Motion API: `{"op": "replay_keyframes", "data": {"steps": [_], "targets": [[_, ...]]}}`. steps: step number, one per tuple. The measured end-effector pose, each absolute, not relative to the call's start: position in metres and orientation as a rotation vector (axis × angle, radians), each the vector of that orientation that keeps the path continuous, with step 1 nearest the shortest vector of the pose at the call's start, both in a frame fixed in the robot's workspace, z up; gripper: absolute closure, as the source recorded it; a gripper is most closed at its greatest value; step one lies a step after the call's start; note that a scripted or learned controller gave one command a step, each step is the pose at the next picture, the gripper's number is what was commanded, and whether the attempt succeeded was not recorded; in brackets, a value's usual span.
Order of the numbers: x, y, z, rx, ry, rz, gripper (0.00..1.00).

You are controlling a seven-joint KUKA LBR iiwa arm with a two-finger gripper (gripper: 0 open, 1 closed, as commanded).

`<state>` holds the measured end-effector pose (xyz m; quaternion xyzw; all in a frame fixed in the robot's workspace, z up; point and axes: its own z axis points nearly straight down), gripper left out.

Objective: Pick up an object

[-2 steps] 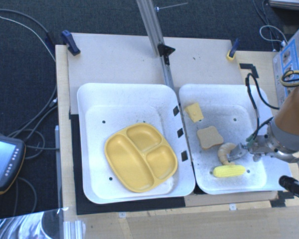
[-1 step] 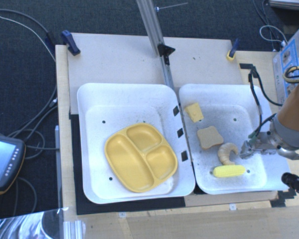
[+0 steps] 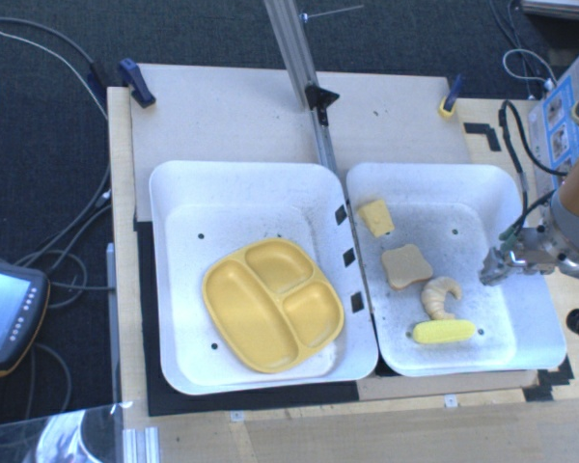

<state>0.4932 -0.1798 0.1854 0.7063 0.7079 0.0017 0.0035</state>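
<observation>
Two shallow white bins with rounded corners and a faintly speckled surface sit side by side on a pale wooden bench (image 3: 232, 114). The left bin (image 3: 179, 201) holds a smooth yellow plastic plate (image 3: 273, 303), rounded and divided into three sections, lying flat near the middle.

The right bin (image 3: 482, 186) holds four pieces of toy food. A small yellow wedge like cheese (image 3: 375, 217) lies near the upper left corner. Below it is a tan slice of bread (image 3: 406, 265) with a matte look, then a pale curved croissant (image 3: 442, 297) just beside it, and a bright yellow corn cob (image 3: 443, 332) lying lengthwise near the front wall.

The gripper (image 3: 492, 266) hangs over the right side of the right bin, apart from the croissant, with nothing between its fingers. It is small and dark here, so I cannot tell whether the jaws stand open or closed.
</observation>
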Motion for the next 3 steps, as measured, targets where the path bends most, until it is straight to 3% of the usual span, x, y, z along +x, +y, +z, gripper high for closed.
{"op": "replay_keyframes", "data": {"steps": [1, 3], "targets": [[0.495, -0.180, 0.217, 2.215, 2.221, 0.004, 1.00], [0.516, -0.082, 0.227, 2.213, 2.229, 0.004, 1.00]]}}
